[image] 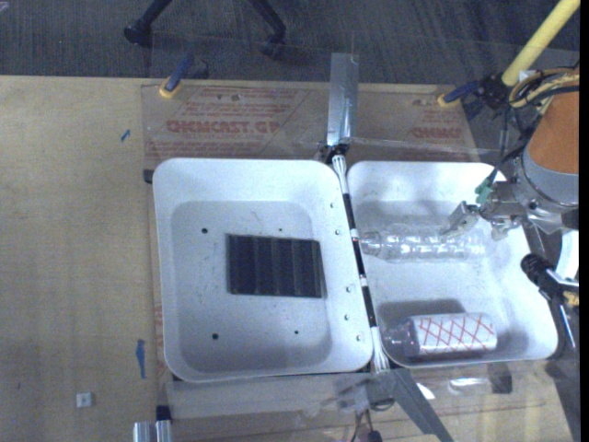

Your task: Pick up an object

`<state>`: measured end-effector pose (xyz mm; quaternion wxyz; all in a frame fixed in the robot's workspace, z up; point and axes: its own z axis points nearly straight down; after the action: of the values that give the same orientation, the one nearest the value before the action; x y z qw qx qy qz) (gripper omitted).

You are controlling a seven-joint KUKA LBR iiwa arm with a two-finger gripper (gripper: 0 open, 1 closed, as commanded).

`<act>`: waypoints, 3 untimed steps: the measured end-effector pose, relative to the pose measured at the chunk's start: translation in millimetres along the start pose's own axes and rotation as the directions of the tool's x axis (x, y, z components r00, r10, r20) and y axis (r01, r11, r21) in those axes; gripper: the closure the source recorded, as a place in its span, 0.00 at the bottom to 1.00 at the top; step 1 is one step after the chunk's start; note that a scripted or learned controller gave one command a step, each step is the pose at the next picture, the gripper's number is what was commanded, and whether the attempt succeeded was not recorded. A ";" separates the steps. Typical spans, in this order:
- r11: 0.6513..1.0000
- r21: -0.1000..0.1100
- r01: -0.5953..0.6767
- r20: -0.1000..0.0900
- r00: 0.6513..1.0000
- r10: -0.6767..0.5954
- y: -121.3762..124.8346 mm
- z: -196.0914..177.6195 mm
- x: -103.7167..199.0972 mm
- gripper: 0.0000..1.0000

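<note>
A clear plastic bottle [421, 245] lies on its side across the middle of the right bin [405, 187]. A roll with a red-and-white criss-cross pattern [453, 332] lies near that bin's front wall. A black ribbed rectangular pad [275, 265] lies flat in the middle of the left bin [184, 191]. My gripper [480, 215] hangs low at the right side of the right bin, just above the bottle's right end. From this slant I cannot see if it touches the bottle. The arm's orange band [560, 136] is above it at the right edge.
The divider where the two bins meet [354, 247] runs just left of the bottle. A yellow pole [548, 26] and cables stand behind the right bin. Blue clamps [175, 76] hold the board at the back. Bare wooden bench [64, 247] spreads to the left.
</note>
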<state>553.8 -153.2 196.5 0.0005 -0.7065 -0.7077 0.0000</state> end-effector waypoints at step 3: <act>0.960 -0.001 0.278 0.001 0.960 -0.278 2.8 22.8 14.9 0.00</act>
<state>556.5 -138.2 173.7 -0.0003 -0.6000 -0.8000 -0.0001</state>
